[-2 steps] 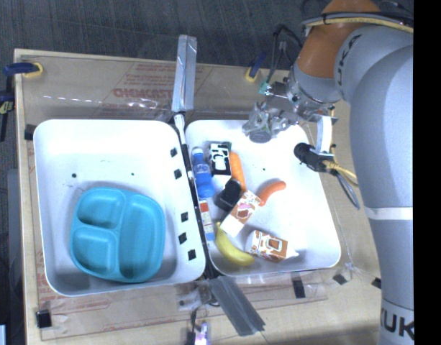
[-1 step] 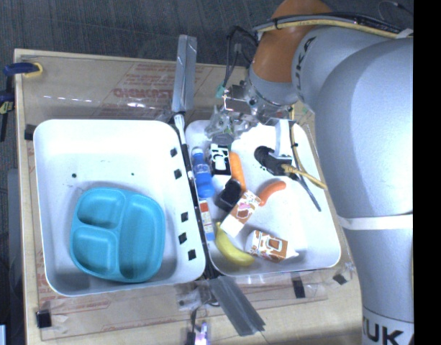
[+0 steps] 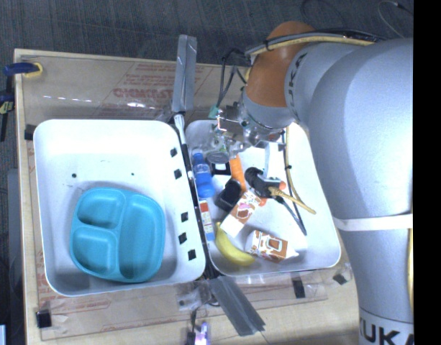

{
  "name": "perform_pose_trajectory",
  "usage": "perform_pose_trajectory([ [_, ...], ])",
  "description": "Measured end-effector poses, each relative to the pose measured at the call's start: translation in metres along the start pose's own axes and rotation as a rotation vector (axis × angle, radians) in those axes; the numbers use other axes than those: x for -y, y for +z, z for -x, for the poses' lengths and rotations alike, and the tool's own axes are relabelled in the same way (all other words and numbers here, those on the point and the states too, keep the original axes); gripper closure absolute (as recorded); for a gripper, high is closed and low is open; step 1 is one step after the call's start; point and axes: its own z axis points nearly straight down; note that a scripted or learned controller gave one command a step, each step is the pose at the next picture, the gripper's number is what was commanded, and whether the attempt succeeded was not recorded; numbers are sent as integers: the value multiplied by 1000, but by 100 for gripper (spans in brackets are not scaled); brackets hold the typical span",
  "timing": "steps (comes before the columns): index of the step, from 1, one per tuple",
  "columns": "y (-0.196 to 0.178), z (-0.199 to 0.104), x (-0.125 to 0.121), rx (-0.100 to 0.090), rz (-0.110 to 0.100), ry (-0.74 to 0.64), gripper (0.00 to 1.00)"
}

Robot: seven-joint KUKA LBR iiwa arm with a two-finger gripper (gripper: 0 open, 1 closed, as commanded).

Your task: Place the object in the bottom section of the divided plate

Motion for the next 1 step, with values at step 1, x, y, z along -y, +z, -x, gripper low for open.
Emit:
perform_pose_trajectory([
  [1,-27,-51,84,0,0,-50,100],
])
